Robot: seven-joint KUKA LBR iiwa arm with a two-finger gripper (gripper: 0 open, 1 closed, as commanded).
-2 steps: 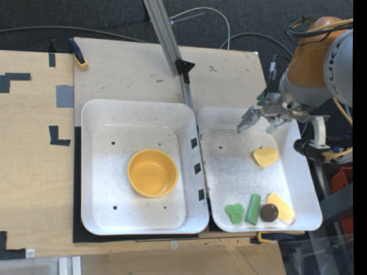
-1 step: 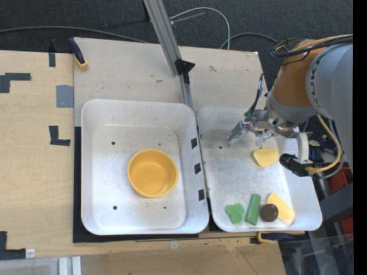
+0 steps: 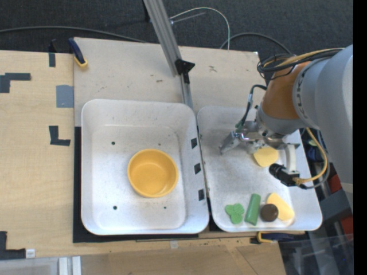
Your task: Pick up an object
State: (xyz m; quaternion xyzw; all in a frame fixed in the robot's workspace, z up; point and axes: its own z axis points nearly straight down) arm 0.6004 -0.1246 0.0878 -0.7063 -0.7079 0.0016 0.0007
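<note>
Gripper [image 3: 232, 142] in right bin [image 3: 229, 179], jaw state unclear; pale yellow piece [image 3: 265, 156] lies just right of it.

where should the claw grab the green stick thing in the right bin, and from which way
Probably around the middle of the green stick, coming straight down from above. It lies flat near the front of the right bin with its long axis running roughly front to back, so the claw should close across its narrow width. Clearance is tight: a green clover-shaped piece and a brown round piece flank it closely.
</note>
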